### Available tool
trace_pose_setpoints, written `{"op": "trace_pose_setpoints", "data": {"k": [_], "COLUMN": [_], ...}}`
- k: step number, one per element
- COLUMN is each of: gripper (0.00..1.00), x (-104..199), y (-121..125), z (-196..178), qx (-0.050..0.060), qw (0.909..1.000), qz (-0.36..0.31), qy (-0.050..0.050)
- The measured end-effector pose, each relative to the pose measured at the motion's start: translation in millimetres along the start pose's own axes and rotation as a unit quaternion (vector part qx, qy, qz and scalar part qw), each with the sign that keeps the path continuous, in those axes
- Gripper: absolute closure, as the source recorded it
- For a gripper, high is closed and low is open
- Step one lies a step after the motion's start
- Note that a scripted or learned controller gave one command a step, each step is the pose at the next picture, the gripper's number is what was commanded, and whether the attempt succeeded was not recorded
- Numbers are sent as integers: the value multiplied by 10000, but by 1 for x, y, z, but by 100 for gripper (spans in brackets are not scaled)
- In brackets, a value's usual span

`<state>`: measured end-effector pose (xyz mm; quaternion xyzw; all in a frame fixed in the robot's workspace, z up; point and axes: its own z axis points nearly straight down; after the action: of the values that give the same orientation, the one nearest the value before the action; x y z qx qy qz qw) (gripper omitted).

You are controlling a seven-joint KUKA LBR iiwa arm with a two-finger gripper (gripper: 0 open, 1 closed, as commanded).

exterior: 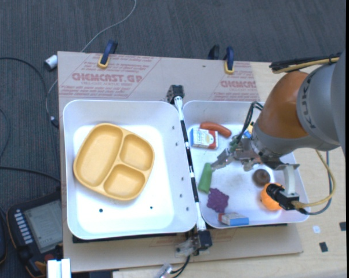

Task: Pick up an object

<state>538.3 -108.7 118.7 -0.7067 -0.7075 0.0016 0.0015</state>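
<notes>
Gripper (228,157) above green block (205,177); bumpy purple lump (217,200) near.

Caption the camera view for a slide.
Gripper above right bin of small items; yellow divided plate in left bin.

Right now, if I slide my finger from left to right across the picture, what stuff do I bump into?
yellow divided plate → green block → purple toy → gripper → brown ball → orange ball
</notes>
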Motion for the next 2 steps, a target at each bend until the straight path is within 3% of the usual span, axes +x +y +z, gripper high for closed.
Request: {"op": "trace_pose_setpoints", "data": {"k": [1, 2], "gripper": [0, 100], "x": [-1, -1], "y": [-50, -48], "z": [32, 24], "qx": [-76, -71], "qw": [10000, 10000], "qz": [1, -3], "qy": [-7, 0]}}
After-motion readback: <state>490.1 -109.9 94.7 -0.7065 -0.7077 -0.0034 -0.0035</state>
